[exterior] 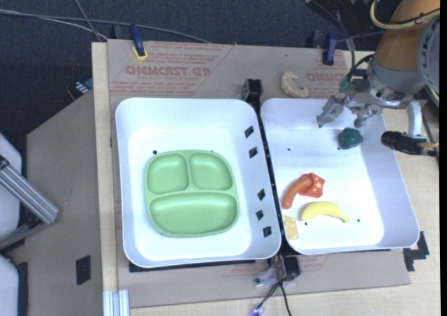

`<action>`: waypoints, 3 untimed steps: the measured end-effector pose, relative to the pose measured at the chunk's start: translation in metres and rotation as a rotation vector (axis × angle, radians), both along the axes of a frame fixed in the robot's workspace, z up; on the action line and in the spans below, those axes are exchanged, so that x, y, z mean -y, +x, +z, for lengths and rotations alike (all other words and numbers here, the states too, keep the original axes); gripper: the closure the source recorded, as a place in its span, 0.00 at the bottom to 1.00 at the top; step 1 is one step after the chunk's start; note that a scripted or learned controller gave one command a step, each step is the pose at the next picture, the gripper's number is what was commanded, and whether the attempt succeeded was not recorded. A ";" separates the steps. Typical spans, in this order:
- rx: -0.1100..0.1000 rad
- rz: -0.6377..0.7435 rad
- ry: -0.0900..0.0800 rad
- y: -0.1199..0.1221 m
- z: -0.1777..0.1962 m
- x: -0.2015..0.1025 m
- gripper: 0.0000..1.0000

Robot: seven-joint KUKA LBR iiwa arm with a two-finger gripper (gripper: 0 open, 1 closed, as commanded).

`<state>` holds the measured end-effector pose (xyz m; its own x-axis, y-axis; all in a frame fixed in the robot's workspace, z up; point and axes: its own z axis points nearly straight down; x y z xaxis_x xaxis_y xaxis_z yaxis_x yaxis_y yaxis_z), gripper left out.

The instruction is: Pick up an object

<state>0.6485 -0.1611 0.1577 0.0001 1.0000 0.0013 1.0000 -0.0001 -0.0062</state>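
Just below and slightly to the right of the tool, a small dark green object lies on the floor of the right bin, close to the fingertips but not between them. The tool's two fingers are spread apart and point down toward the bin floor, pinching nothing. Farther below the tool, toward the near side of the same bin, a red-orange pepper-shaped item lies just above a yellow banana; the two are close together but apart from the green object. A small pale yellow piece rests at the bin's near left corner, left of the banana. Left of the tool, beyond the divider with black clips, the left bin holds a light green compartment tray with three sections. Above and left of the tool, outside both bins, a beige curved object sits on the counter. Behind the tool, the grey arm with its orange band enters from the right.
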 end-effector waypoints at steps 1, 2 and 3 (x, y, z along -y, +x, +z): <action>0.001 0.001 0.000 -0.007 -0.044 -0.003 0.00; 0.008 0.001 -0.001 -0.005 -0.030 -0.004 1.00; 0.013 0.000 -0.003 -0.001 0.019 0.005 1.00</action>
<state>0.6476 -0.1657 0.1768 -0.0003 1.0000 -0.0019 1.0000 0.0003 0.0066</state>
